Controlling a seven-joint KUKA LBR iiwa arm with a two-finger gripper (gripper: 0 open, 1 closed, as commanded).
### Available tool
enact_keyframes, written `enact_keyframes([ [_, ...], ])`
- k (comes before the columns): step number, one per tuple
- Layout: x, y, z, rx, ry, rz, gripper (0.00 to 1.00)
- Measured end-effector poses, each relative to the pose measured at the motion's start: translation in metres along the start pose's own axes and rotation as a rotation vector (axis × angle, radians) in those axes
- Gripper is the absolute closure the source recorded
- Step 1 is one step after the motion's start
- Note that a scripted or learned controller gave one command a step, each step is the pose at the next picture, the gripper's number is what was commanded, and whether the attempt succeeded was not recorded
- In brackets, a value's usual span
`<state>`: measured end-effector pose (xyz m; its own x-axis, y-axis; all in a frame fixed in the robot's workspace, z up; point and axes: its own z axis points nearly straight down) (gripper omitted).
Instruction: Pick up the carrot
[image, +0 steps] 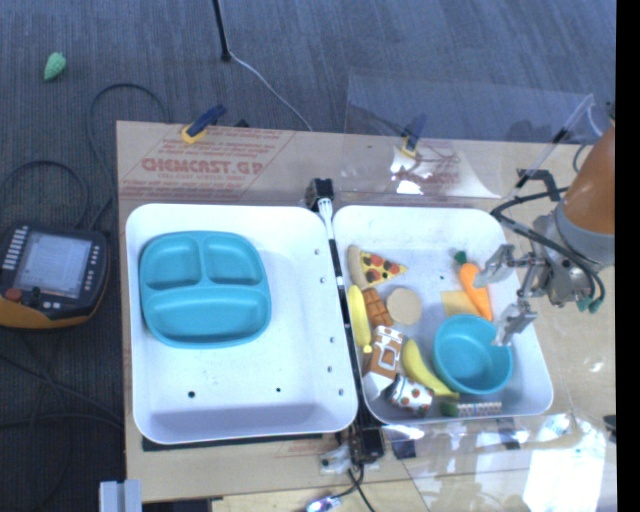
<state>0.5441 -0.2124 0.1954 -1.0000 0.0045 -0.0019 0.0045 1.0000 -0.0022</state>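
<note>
Two white bins sit side by side on the worktop (200, 150). One blue divided tray (205, 287) lies in the left bin (240, 400). One carrot (473, 285) lies in the right bin (440, 225), near its right wall, just above one blue bowl (472, 355), with bare floor above it. One end effector (507, 292) hovers just right of the carrot, fingers spread apart, gripping nothing.

So the counter (290, 160) is a brownish board with red lettering, and two shallow white bins sit side by side on it, the left bin (230, 390) touching the right bin (440, 225), clamps along the back edge.
</note>
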Motion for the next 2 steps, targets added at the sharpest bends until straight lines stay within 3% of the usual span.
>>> enact_keyframes([
  [1, -0.040, -0.008, 0.100, 0.001, -0.003, -0.130, 0.00],
  [2, -0.044, -0.007, 0.087, 0.005, -0.011, -0.132, 1.00],
])
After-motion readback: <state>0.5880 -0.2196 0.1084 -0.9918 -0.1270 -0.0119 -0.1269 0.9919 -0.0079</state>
